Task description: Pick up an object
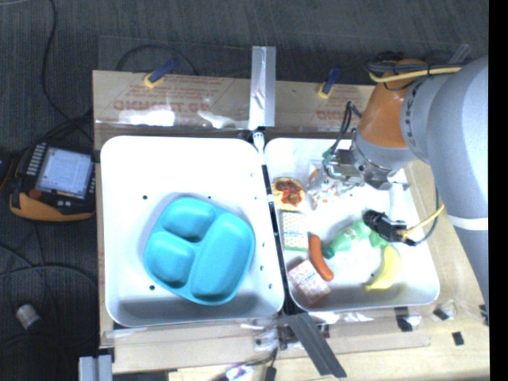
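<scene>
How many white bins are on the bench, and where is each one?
2. The left bin holds a blue divided tray. The right bin holds the small items, such as a banana and a hot dog; the arm reaches into it.

Even, bright overhead light washes my two shallow white plastic bins point(119, 213) nearly to glare; shadows stay soft. The dark grey carpet point(48, 54) reads grainy, and small items look slightly blurred.
</scene>
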Tool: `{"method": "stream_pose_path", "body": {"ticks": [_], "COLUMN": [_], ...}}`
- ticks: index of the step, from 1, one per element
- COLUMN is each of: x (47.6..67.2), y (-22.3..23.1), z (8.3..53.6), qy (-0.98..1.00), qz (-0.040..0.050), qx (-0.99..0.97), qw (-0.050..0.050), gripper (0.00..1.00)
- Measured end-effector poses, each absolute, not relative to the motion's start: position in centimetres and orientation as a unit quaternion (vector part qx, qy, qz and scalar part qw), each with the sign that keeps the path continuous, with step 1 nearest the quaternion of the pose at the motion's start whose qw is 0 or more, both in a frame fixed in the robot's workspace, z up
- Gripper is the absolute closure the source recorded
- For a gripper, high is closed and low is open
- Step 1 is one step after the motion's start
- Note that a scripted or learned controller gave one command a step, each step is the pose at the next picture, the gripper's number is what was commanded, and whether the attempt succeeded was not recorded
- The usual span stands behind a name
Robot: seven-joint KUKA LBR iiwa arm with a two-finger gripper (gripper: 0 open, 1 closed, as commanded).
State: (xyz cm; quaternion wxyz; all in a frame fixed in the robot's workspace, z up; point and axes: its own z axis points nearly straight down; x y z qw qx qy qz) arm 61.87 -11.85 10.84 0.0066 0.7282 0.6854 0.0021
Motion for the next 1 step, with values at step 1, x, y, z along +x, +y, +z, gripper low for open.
{"method": "stream_pose_path", "body": {"ticks": [1], "x": [58.05], "y": [-9.61], "z": [19.28], "qy": [0.627], "qz": [-0.0020], "qx": [0.779], "qw": [-0.001], "gripper": [1.00]}}
